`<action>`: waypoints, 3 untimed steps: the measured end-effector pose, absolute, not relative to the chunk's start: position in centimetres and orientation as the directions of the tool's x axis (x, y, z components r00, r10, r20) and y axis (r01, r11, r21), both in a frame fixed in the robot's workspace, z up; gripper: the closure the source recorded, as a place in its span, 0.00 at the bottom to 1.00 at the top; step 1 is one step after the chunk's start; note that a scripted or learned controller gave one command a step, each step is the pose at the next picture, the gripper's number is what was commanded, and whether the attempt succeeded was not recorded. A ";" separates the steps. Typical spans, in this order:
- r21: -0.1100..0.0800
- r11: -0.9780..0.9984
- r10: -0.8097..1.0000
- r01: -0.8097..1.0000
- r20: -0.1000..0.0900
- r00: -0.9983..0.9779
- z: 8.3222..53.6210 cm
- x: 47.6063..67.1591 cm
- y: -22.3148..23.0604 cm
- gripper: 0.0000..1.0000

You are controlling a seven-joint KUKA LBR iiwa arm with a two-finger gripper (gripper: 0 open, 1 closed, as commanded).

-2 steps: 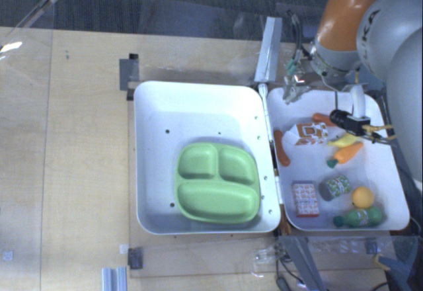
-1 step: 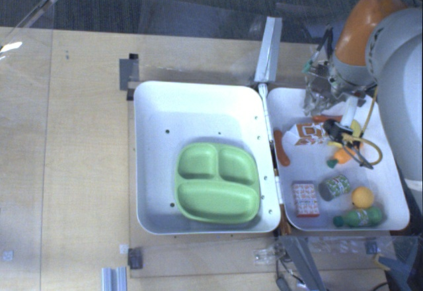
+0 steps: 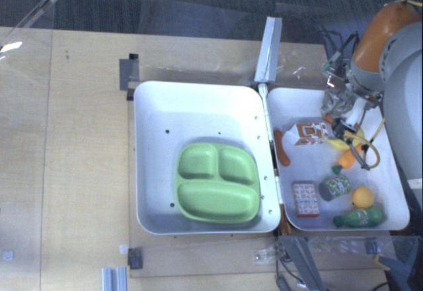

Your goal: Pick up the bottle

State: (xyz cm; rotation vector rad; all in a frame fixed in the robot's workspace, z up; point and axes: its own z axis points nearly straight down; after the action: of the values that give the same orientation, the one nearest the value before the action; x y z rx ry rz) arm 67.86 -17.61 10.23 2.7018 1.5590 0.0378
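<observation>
Green bottle (image 3: 359, 218) lies on its side at the near edge of the right bin (image 3: 289, 103), just beside an orange fruit (image 3: 362, 197) w/ a green can (image 3: 335, 186) to its left. Tool (image 3: 338, 106) is well apart, over the bin's far right part near a white/orange packet (image 3: 310, 133); can't tell how it's set. Left bin (image 3: 158, 111) holds a green divided tray (image 3: 217, 182).

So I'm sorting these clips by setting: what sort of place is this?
Probably a robotics lab bench, not a home: two white bins fixed to a wooden bench, a robot arm reaching in, toy-like items such as a green bottle.
</observation>
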 end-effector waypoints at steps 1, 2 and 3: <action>0.006 -0.471 0.882 0.882 0.003 0.471 15.3 67.1 -12.1 1.00; 0.002 -0.564 0.826 0.826 0.004 0.564 18.5 67.0 1.1 1.00; 0.003 -0.483 0.876 0.876 0.003 0.483 18.5 66.9 7.3 1.00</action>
State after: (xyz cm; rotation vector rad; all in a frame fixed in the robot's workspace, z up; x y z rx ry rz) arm 66.91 7.33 18.52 2.7044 1.5972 0.0064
